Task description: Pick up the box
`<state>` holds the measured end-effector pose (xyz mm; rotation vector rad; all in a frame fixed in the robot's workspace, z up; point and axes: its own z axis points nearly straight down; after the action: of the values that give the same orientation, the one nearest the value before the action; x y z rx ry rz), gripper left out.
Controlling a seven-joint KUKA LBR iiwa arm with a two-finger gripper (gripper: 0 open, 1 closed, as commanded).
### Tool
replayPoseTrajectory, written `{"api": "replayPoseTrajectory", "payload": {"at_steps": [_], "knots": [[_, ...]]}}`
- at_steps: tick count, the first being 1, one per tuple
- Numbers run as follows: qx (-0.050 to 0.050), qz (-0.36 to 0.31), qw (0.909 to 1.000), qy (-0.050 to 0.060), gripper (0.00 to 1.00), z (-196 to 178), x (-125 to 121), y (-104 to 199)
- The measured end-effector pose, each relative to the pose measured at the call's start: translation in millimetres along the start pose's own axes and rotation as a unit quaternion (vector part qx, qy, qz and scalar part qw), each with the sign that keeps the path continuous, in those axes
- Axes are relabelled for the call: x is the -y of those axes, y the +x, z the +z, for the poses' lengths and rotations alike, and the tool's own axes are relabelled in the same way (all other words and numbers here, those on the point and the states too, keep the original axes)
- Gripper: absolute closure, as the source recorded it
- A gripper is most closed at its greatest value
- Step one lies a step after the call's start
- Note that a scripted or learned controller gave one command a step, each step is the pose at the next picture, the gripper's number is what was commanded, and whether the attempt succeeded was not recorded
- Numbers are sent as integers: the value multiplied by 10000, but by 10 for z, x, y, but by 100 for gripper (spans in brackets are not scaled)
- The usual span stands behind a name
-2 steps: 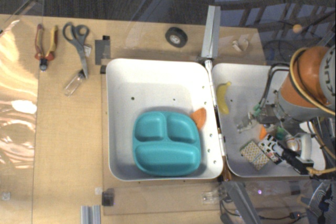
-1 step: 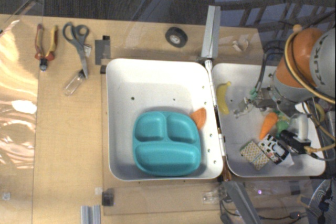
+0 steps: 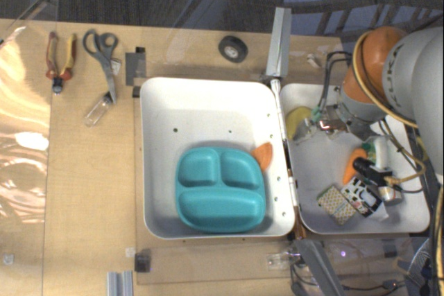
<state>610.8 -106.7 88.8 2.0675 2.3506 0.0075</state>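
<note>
Far left on the bench [image 3: 83, 170]: red-handled pliers [image 3: 58, 60], then scissors [image 3: 103, 55], laid out flat and well apart from the bins, presumably parked tools and no part of the task. Roll of black tape [image 3: 233, 48] further along, just behind the left bin [image 3: 156, 149].

Left bin holding a teal compartment tray [image 3: 220, 188], lying flat toward the near side, with a small orange item [image 3: 263, 154] touching its right edge, close to the bin wall. Likely distractors only.

Right bin [image 3: 409, 222]: yellow object [image 3: 298, 118] in the far left corner, partly hidden by the arm's cabling. Orange carrot-like piece [image 3: 352, 166] mid-bin. Patterned box [image 3: 337, 203] near the front, tilted, resting flat on the bin floor, just beside a black-and-white printed packet [image 3: 362, 195] — probably tumbled there at random, hence the skewed angle.

Gripper [image 3: 326, 123] low over the far part of the right bin, near the yellow object and well apart from the box. Finger spread impossible to tell at this angle; nothing visibly between them. Box not yet picked; reach toward the front of the bin needed next.
</note>
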Motion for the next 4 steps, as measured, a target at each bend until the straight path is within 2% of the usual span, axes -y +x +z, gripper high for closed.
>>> {"api": "replayPoseTrajectory", "payload": {"at_steps": [1,2,3,4], "knots": [[4,-620,9981,-15,0,-21,810,-219],[-28,-1148,9934,21,0,-487,1179,333],[-15,-537,9986,22,0,-924,1261,-597],[-26,-1500,9887,26,0,-497,908,-64]]}}
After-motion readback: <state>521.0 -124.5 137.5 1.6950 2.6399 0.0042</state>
